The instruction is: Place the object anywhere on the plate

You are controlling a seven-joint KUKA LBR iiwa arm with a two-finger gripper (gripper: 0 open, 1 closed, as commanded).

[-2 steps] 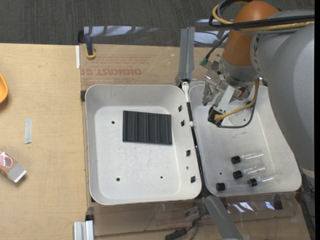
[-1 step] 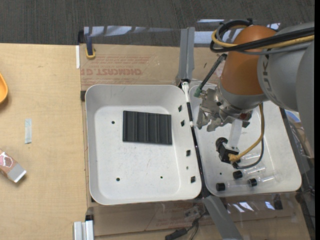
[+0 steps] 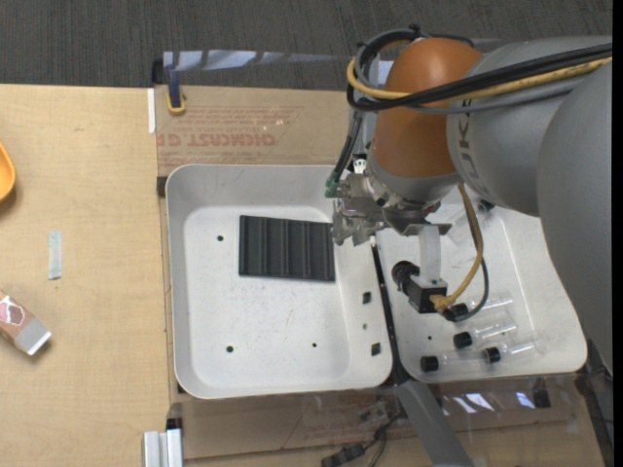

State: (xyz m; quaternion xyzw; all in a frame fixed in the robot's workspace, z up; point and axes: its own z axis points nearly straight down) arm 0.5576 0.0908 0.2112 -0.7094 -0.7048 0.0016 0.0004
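The gripper hangs at the right edge of the black ribbed plate, beside the left bin's right wall; whether it is open or closed, I cannot tell. The clear black-capped tubes lie at lower right, in the right bin. Bare white floor spreads below the plate.

Red print runs across the flat brown cardboard sheet that lies on the pale wooden table, at 12 o'clock from the left shallow white plastic bin. The print stands upside down to the camera. Its largest line seems to read "CHEMCAST GP". The smaller red lines beside it are too faint to read. Dark letters on the grey robot arm are partly hidden and cannot be made out.
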